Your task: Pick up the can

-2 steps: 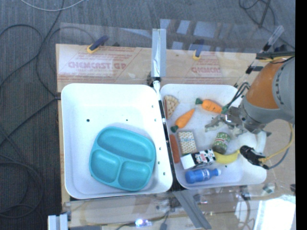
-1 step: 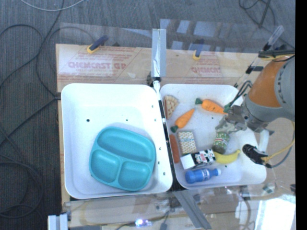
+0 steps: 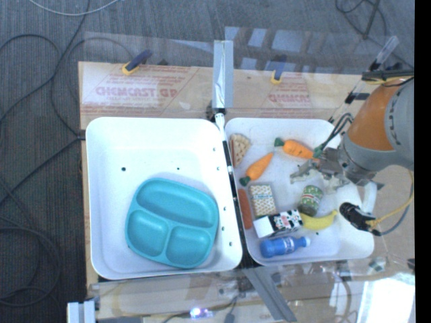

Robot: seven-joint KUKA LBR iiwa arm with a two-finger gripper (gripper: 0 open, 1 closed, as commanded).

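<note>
A: Lowest in the frame, what lies in the right white bin (image 3: 350,247)?

B: A blue plastic bottle (image 3: 283,245) on its side. Just above it, right of centre, stands the small green-labelled can (image 3: 310,198), touching a yellow banana (image 3: 319,219).

A: And the tool (image 3: 315,169)?

B: It hovers just above the can in the frame, near an orange carrot (image 3: 296,149). I cannot tell how far open it is. Likely the approach step; next it must descend squarely over the can.

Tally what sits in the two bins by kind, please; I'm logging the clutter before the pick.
Carrots: 2
Can: 1
Banana: 1
Blue bottle: 1
Cracker-like pieces: 2
Cow-print box: 1
Red stick: 1
Teal divided plate: 1
Total: 10
</note>
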